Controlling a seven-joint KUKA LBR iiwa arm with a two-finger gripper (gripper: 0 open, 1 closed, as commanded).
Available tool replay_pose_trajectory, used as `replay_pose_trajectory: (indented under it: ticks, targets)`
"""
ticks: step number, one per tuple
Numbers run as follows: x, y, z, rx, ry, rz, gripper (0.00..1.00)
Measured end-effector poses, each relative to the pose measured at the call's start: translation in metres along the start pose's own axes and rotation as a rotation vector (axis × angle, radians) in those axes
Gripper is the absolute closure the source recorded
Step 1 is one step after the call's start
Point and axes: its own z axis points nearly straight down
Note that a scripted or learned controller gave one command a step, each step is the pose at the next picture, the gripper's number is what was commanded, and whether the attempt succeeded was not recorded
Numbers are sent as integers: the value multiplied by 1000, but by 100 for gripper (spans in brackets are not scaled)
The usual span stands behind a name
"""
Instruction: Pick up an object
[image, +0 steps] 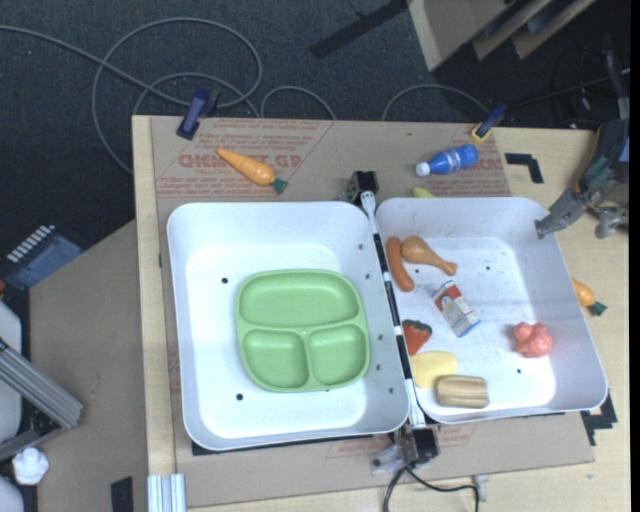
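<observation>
The right bin holds several toy foods: an orange sausage, a chicken drumstick, a small can, a pink lumpy piece, a red strawberry-like piece, a yellow piece and a tan bread roll. My gripper hangs over the bin's far right corner, well apart from all of them. Its fingers are spread open with nothing between them.
The left bin holds a green divided plate. On the bench behind the bins lie a carrot, a blue bottle and a blue clip. A small orange piece sits at the right bin's right rim.
</observation>
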Motion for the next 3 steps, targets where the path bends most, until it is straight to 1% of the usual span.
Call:
replay_pose_trajectory:
  ticks: [1, 2, 3]
  targets:
    - [-13, -46, 122, 5, 2, 1, 0]
    - [0, -84, 198, 3, 2, 1, 0]
    - [-1, -82, 186, -5, -2, 2, 100]
